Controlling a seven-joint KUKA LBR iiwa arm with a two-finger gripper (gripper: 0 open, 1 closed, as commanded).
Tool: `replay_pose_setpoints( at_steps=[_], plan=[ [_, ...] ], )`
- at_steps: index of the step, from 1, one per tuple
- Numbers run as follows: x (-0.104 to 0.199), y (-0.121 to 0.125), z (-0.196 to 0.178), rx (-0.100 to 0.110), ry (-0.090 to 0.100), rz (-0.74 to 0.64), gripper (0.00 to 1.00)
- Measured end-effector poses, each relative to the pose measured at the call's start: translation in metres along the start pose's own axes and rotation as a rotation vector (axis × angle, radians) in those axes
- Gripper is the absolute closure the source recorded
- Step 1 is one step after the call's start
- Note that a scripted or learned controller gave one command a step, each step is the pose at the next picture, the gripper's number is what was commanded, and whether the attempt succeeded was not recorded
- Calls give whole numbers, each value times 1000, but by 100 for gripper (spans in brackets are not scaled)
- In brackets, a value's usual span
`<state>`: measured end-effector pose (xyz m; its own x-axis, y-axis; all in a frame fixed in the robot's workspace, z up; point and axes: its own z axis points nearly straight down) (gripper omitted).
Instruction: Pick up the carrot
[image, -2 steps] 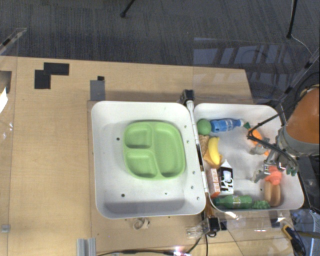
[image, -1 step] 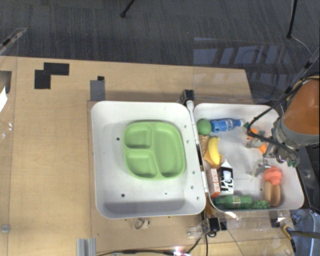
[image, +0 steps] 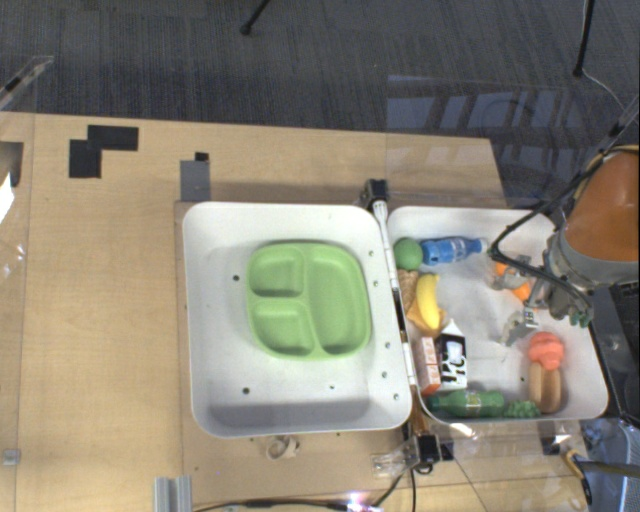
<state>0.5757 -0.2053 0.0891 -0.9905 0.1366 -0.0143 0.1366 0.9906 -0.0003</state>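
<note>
Two white bins: left bin (image: 210, 400) holds one green divided plate (image: 305, 300). Right bin (image: 600, 385) holds one banana (image: 427, 302), one blue bottle (image: 450, 249), one carrot (image: 512, 280). Gripper (image: 524, 322) over right bin; its opening cannot be told.

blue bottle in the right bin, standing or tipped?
Tipped. The blue bottle lies on its side along the right bin's far wall, beside the green ball.

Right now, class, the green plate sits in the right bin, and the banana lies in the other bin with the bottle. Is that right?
Not quite. The camera view shows the green plate in the left bin, not the right one. The rest holds: the banana lies in the other bin, with the bottle.
</note>
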Motion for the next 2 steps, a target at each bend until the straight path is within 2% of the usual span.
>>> replay_pose_setpoints(
  at_steps=[1, 2],
  plan=[
    [-4, 2, -14, 1, -12, -6, 100],
    [-14, 38, -129, 0, -13, 33, 100]
  ],
)
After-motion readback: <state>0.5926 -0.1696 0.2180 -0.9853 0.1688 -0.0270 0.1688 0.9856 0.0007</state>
